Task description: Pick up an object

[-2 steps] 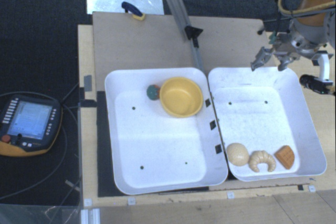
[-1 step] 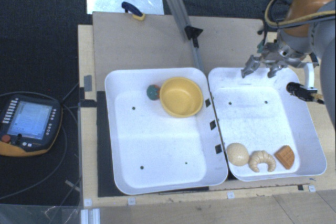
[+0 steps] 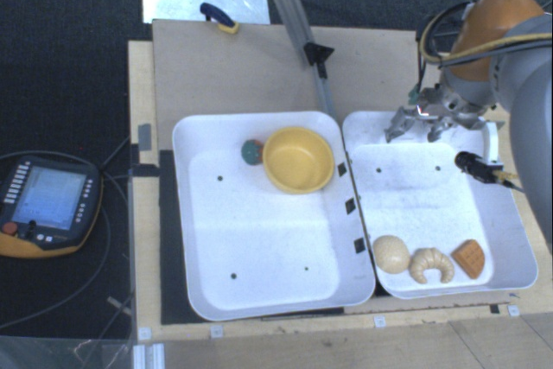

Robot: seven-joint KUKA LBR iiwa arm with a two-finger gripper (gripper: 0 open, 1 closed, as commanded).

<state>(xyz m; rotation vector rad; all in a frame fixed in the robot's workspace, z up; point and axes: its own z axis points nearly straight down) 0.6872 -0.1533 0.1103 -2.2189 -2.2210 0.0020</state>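
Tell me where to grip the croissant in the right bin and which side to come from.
Grip the croissant across the thick middle of its arch, coming straight down from above. It lies flat with its tips pointing toward the bin's near rim, squeezed between a round bun and a waffle piece, so side approaches look crowded; set the fingers front to back.

Two bins sit side by side on the bench. Left bin (image 3: 259, 272) has a bowl (image 3: 298, 159) near its back right corner, with a small ball (image 3: 251, 152) touching the bowl's left side. Right bin (image 3: 423, 186) has a bun (image 3: 390, 254), croissant (image 3: 432, 264) and waffle (image 3: 470, 258) lined up left to right along the front edge. Pendant (image 3: 45, 205) lies off to the far left.
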